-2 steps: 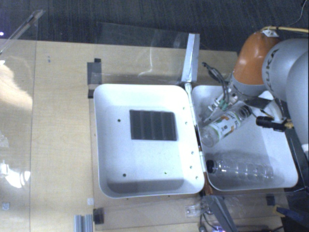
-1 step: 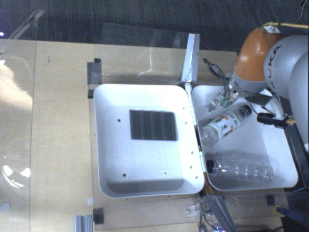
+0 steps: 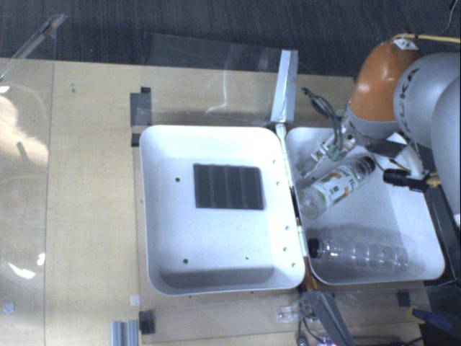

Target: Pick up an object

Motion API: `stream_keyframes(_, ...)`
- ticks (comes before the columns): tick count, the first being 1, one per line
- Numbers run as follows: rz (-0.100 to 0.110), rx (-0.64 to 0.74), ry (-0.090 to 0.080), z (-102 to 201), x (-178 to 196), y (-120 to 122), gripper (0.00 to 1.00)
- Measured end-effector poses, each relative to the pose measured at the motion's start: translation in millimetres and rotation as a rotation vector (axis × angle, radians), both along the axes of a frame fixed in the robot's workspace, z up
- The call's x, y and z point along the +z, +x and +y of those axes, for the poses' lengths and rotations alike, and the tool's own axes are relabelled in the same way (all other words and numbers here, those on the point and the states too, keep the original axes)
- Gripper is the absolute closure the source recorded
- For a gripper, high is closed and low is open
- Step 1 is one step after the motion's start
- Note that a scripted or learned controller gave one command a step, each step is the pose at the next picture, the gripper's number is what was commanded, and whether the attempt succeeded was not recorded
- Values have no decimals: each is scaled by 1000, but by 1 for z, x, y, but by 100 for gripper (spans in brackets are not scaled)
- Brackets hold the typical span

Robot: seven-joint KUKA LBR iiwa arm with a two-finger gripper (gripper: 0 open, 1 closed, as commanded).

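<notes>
Clear labelled plastic bottle [image 3: 336, 186] — long axis slanting, cap end apparently upper right — lies in the right white bin [image 3: 425, 262]; gripper [image 3: 333, 148] above it, finger state indiscernible.

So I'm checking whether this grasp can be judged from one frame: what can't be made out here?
- Gripper: camera view, small and blurred against the right bin; finger state unreadable.
- Labelled bottle: label text too small to read.
- Clear bottle: transparent, outline faint against the white floor.
- Arm: cut off by the right edge.
</notes>
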State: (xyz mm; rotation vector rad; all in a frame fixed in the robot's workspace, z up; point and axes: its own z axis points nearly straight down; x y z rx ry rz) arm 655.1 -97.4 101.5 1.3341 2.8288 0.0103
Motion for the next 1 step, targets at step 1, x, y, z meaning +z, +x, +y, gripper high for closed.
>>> stream_keyframes(1, 3, -86, 0, -19, -12, -75, 0)
